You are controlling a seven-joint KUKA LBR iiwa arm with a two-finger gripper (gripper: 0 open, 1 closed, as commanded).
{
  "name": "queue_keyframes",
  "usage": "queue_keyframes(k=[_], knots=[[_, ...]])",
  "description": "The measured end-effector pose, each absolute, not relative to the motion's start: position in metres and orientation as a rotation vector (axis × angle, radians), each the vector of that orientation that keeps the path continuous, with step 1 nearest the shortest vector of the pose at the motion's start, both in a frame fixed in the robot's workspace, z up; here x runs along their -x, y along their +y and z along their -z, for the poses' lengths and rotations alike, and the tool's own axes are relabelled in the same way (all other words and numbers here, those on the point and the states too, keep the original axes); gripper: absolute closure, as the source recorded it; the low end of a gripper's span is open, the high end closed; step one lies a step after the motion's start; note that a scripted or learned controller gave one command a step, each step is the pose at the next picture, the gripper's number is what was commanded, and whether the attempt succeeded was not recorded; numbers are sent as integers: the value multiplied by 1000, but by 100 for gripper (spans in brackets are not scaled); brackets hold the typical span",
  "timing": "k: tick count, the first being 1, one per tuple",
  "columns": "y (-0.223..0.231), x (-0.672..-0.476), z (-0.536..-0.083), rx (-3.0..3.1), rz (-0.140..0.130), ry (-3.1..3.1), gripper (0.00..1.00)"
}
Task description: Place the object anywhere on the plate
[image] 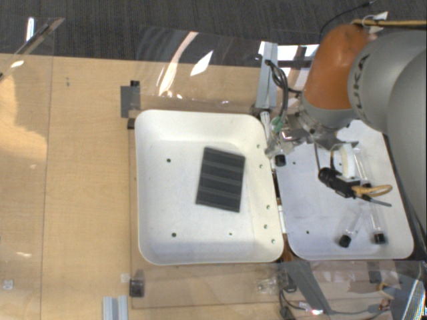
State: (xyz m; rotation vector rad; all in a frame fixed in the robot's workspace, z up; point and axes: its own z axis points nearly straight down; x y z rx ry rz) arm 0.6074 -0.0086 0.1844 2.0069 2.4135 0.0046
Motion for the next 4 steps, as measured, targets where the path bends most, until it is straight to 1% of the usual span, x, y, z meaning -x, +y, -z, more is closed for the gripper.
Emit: queue_keyframes(k=[1, 2, 3, 4], knots=[[51, -653, -243, -2173, -7, 2262, 100], [123, -669, -237, -2266, -6, 2172, 100], [173, -669, -278, -2431, -8, 1986, 100], [233, -668, -232, -2781, -3, 1462, 100]])
